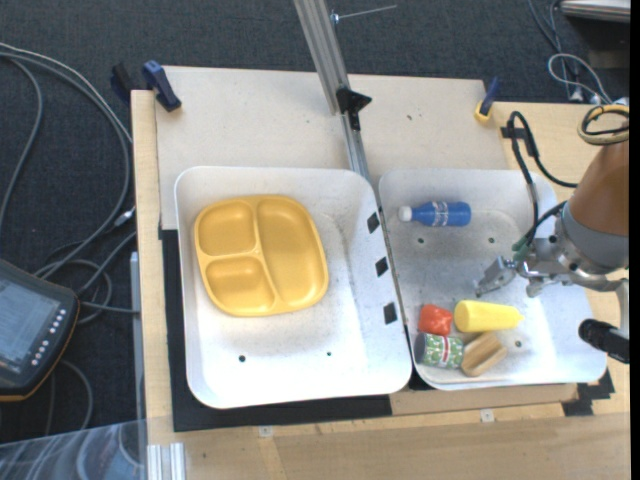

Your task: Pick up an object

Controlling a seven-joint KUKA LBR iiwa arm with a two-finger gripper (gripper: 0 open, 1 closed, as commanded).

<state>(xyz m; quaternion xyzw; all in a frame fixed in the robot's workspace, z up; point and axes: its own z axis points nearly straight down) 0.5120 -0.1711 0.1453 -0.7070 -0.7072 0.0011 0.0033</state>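
Bench edge: nearest the camera, the pale wooden bench (pixel 300 98) carries both bins on a black mat.
Left bin (pixel 290 368): largest white tray, holding a yellow divided plate (pixel 262 255) with three compartments, set toward its far left part.
Right bin (pixel 440 258): touching the left bin along the middle seam, where small black tabs sit.
Arm (pixel 600 208): grey with an orange band, reaching in from the right over the right bin's right wall.
Gripper (pixel 497 276): metal fingers point left and down over the bin floor (whether they are parted or closed, I cannot tell); nothing is seen between them.
Yellow object (pixel 488 316): banana-like, lying just below the gripper tip, near but apart from it.
Blue bottle (pixel 438 214): on its side with a white cap to the left, above and left of the gripper; label unreadable.
Hot dog bun (pixel 483 354): at the near rim, touching the yellow object.
Green packet (pixel 440 349): beside the bun, print too small to read.
Red object (pixel 435 319): just above the packet.
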